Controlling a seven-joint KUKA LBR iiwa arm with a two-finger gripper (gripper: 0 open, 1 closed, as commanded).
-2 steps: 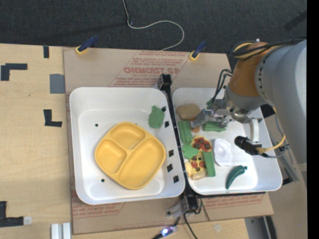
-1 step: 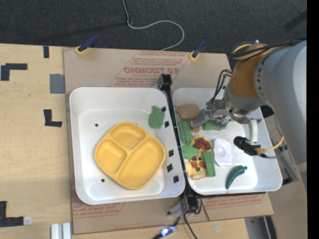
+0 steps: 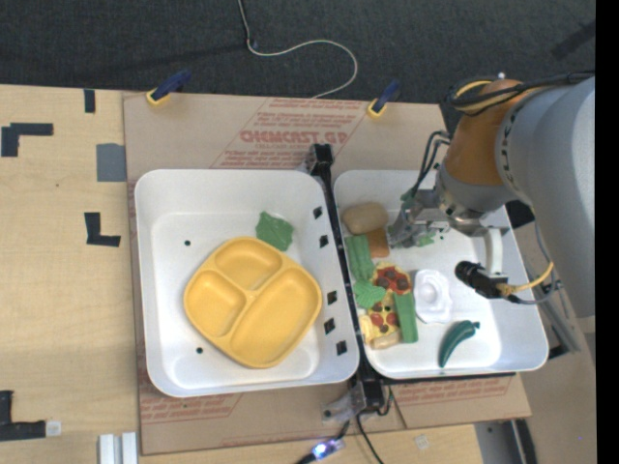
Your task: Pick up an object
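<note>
Your candidates for picking all lie in the right bin (image 3: 527, 356): a brown bun-like piece (image 3: 364, 217) near its upper left corner, a green strip (image 3: 360, 257) just below it along the left wall, a pizza slice (image 3: 384, 305) with red toppings beside another green piece (image 3: 406, 319), a small white cup-like item (image 3: 430, 292) to their right, and a dark green pepper (image 3: 456, 340) near the front edge, apart from the rest. Look at the end effector (image 3: 414, 226): it sits low over the bin's upper part, just right of the brown piece, and you cannot tell from this angle whether it is apart or together, nor whether it touches anything. The grey arm (image 3: 542, 153) with its orange band enters above it from the right. In the left bin (image 3: 155, 288) you have a yellow divided plate (image 3: 253, 301) lying tilted, with a green leaf (image 3: 275, 228) at its upper edge. Both bins rest on a cardboard sheet (image 3: 280, 133) on the counter (image 3: 58, 278).
</note>
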